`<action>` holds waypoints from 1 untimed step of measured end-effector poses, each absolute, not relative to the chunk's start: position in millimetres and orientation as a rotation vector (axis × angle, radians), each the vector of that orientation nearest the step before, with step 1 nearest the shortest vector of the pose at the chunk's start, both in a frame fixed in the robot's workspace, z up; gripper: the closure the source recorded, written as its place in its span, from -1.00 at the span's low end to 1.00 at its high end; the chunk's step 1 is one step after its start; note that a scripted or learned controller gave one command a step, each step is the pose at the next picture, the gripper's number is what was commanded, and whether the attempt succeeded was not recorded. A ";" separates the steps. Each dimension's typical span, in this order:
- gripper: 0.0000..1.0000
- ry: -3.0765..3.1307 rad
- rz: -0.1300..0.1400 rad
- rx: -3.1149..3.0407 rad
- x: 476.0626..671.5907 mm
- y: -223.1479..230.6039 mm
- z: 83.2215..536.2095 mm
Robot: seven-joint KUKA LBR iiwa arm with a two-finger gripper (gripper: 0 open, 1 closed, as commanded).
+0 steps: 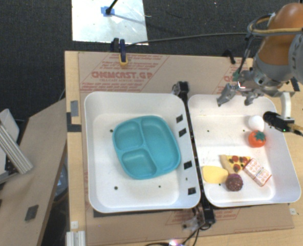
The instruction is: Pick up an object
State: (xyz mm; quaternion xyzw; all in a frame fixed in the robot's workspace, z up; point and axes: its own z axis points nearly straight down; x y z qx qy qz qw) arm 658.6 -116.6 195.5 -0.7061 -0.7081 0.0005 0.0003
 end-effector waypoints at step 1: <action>-1.00 -2.226 0.002 -2.214 660.1 -107.4 137.8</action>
